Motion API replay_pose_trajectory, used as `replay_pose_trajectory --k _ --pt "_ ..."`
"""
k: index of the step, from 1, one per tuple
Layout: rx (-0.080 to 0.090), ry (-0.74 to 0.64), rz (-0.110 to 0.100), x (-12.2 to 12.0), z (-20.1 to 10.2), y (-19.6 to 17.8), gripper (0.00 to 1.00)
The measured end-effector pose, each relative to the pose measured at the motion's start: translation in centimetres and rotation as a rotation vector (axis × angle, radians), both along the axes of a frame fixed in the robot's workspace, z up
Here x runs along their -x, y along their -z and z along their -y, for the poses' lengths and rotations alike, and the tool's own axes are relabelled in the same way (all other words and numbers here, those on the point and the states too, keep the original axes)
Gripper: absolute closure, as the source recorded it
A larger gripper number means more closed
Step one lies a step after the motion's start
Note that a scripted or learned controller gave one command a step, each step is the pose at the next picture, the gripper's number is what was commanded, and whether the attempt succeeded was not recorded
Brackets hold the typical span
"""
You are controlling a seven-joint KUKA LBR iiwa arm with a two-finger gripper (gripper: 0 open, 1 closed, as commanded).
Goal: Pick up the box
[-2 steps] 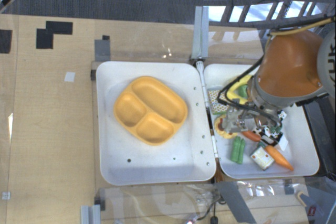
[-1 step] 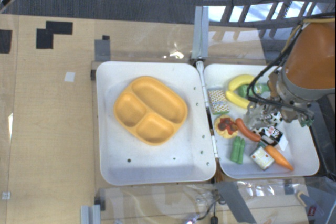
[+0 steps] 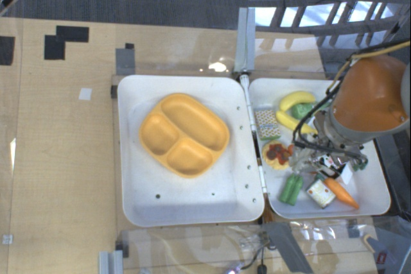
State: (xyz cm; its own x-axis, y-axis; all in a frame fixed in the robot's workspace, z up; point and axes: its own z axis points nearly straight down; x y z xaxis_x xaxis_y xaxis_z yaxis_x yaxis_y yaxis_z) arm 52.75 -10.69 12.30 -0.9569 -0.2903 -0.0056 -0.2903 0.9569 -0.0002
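The gripper (image 3: pixel 327 160) hangs low over the right bin (image 3: pixel 372 202), under the arm's orange band (image 3: pixel 369 96) and grey wrist, but the wrist and a tangle of dark cables hide its working end, so I cannot tell whether it is released or clenched, nor whether it touches anything. The right bin is crowded. At its far side lies a yellow banana (image 3: pixel 292 102) with a green item (image 3: pixel 300 110) resting against it, too covered by cable to name. Left of these, close to the wall shared with the other bin, lies a small patterned packet (image 3: pixel 267 123). Nearer, a yellow piece with red blobs on it (image 3: pixel 277 154) sits just left of the gripper. At the near side a green bottle (image 3: pixel 291 189) lies tilted, and to its right sits the box (image 3: pixel 320 193), small and light-coloured with a darker face, turned at an angle. An orange carrot (image 3: pixel 340 192) lies just beside the box on its right, seemingly touching it. The box rests on the bin floor, just nearer than the gripper and slightly to its left, not lifted. The left bin (image 3: pixel 148 208) holds a yellow-orange divided plate (image 3: pixel 184 133) with three compartments, lying flat near the middle of the bin, a little toward the far side.
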Motion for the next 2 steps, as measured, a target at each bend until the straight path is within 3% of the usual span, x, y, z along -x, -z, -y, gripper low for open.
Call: replay_pose_trajectory --k 1,2 --pt "0.002 0.192 0.023 -3.1 -1.1 2.3 1.0" --pt "-0.003 0.315 0.012 -9.4 -0.2 2.3 1.0"
